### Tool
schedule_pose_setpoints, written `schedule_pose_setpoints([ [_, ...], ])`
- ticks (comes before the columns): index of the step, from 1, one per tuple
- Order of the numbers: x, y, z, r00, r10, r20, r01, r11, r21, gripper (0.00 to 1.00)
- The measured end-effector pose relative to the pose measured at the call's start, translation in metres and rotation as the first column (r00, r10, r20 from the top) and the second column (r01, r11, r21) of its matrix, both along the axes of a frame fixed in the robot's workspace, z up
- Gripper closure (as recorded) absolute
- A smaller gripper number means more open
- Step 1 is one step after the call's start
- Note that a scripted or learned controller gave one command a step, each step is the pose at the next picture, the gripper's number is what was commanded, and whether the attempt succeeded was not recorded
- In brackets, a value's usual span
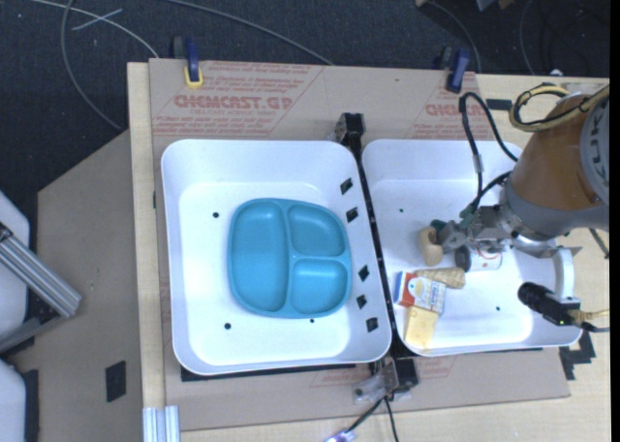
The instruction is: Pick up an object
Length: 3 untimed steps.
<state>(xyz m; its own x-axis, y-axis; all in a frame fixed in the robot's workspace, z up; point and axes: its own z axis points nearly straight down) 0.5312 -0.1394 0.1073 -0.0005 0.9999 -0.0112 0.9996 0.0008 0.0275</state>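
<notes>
Scanning from the left, you see the blue divided plate lying flat in the left bin, well away from the tool and across the divider from it. In the right bin, just left of the gripper, a small tan rounded object sits close to the gripper's tip, touching or nearly so; I cannot tell which. Below and slightly left of the tool lies a pale wedge-shaped piece, and below that a red-and-white packet overlapping a yellow block. The gripper itself is low over the bin floor, but whether it is released or clenched cannot be told at this angle, and nothing is visibly held. The risk, as I judge it: the tan object looks rounded, so a closing off-centre could squirt it sideways toward the divider, and the crowded pieces below could get nudged or caught along with it.
</notes>
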Motion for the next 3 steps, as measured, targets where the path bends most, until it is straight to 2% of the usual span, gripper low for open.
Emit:
schedule_pose_setpoints([
  [1,0.004,-0.003,0.014,1.000,-0.002,0.014,0.002,1.000,-0.008,1.00],
  [2,0.007,0.001,0.058,1.000,0.001,-0.023,-0.001,1.000,0.011,1.00],
  [3,0.012,0.004,0.103,1.000,0.001,-0.022,-0.001,1.000,0.010,1.00],
])
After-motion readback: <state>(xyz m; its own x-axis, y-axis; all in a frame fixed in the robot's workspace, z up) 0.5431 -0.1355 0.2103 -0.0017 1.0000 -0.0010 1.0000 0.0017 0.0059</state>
